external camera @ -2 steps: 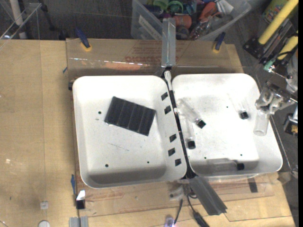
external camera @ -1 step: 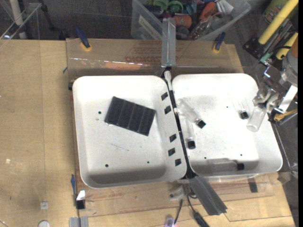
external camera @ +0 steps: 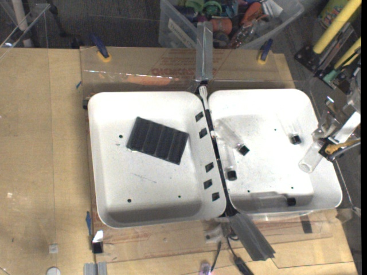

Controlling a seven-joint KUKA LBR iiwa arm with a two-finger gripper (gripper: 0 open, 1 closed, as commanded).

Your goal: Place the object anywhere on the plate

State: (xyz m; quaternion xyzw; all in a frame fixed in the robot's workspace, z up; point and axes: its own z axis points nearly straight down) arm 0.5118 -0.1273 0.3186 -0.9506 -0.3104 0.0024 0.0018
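Note:
The plate (external camera: 157, 140) is a dark, ribbed rectangle lying flat in the left bin (external camera: 114, 199), turned a little clockwise. A small clear tube-like object (external camera: 308, 162) lies tilted by the right wall of the right bin (external camera: 321, 196). My gripper (external camera: 332, 144) is at the view's right edge, just above and to the right of the clear object's upper end. Whether it touches the object is unclear. The plate is far to the gripper's left, across the divider.
A raised divider (external camera: 207, 148) with black tabs runs between the bins. Small black bits (external camera: 242, 149) and a faint clear piece (external camera: 229, 133) lie in the right bin. A tub of colourful toys (external camera: 229, 7) stands behind the bins.

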